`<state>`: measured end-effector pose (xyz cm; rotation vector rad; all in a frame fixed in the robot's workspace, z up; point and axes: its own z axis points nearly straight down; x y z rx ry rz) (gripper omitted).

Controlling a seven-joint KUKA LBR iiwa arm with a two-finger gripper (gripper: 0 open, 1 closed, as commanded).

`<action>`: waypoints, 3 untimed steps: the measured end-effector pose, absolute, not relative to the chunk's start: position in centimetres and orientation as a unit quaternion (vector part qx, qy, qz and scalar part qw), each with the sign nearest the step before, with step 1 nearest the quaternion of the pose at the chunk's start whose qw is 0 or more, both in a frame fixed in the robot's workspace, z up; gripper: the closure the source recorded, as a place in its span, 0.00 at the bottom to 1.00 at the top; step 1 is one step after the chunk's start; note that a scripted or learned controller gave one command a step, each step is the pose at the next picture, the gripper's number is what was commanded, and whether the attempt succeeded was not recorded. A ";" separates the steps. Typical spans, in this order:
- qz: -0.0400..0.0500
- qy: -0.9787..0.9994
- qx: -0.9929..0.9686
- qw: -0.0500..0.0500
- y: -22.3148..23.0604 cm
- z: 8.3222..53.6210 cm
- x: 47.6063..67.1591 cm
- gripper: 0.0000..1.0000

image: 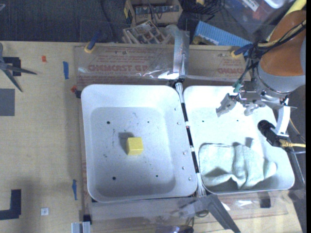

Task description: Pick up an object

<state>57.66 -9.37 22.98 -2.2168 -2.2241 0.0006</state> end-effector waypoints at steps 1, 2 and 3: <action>-0.001 -0.772 -0.635 -0.002 -14.6 8.9 59.5 0.00; -0.003 -0.771 -0.637 -0.004 -14.9 10.0 59.6 1.00; 0.000 -0.639 -0.769 -0.002 -18.3 11.1 65.4 1.00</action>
